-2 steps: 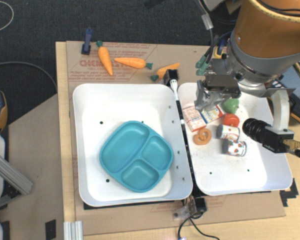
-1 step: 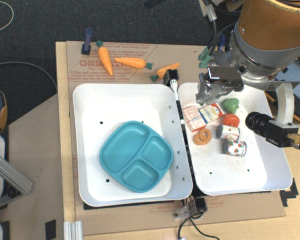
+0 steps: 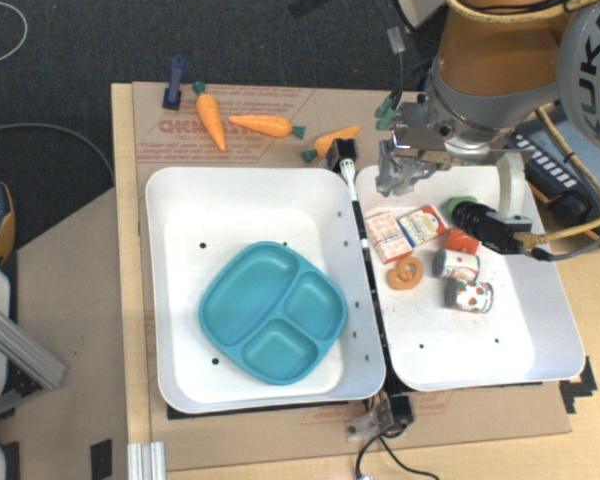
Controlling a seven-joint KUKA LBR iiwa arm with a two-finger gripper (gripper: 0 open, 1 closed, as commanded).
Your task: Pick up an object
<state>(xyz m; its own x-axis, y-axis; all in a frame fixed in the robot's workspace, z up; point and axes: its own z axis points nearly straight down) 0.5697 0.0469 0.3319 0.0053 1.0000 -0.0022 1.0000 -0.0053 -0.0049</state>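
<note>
Big teal divided tray (image 3: 272,311) sits in the left bin (image 3: 170,228), stiff, awkward to pinch. Over in the right bin (image 3: 540,338), the gripper (image 3: 398,176) hovers at the far-left corner, fingers seemingly a little apart with nothing between them, though it's blurry. Just beside it lies a small carton (image 3: 404,233): light, crushable, best taken across its narrow sides. Nearby, an orange ring (image 3: 405,275) and a printed cup (image 3: 467,295). The arm covers the bin's far edge.
</note>
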